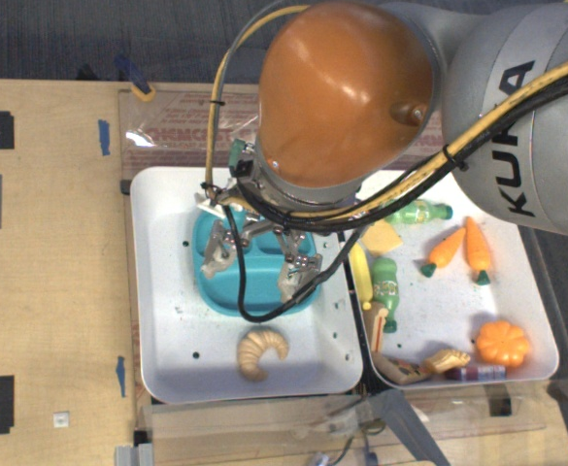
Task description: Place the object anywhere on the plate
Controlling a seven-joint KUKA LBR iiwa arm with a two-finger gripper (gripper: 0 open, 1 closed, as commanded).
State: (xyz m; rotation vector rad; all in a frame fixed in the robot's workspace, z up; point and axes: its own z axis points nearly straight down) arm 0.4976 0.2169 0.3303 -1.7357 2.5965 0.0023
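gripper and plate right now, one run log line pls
gripper: open, over blue plate | held: nothing | croissant: left bin, off plate | task: not done

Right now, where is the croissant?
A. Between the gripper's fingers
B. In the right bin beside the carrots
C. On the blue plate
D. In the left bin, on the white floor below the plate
D. The croissant lies on the white floor of the left bin, apart from the blue plate and below it in the view, while the gripper hangs over the plate with open fingers and nothing between them.
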